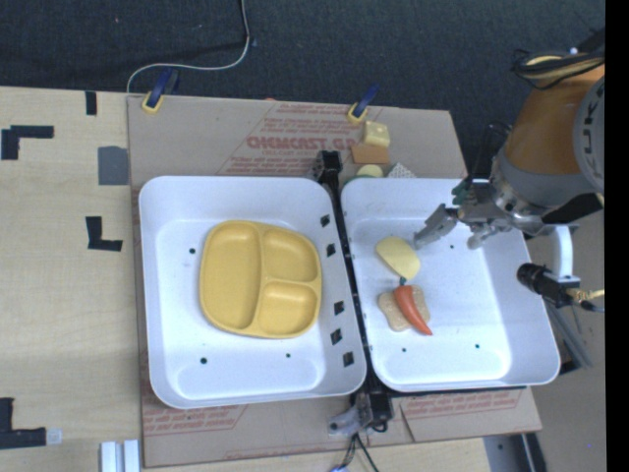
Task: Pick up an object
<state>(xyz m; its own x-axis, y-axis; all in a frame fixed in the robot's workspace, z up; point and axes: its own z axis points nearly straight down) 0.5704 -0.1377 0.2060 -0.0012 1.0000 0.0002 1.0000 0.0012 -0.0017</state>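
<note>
In the right bin [491,352] lie a pale yellow rounded piece [398,257], an orange carrot [415,308] and a tan slice [393,311] under the carrot. My gripper [457,234] hovers over the upper part of this bin, up and to the right of the yellow piece. It stands open, its two fingers [432,228] spread apart with nothing between them. The carrot and the slice lie below and to the left of the gripper.
A yellow divided plate [260,278] lies in the left bin [167,362]. Behind the bins, on the cardboard, sit a yellow block [376,133], a brown block [370,153] and a small greenish piece [369,172]. Black clips [340,293] join the bins.
</note>
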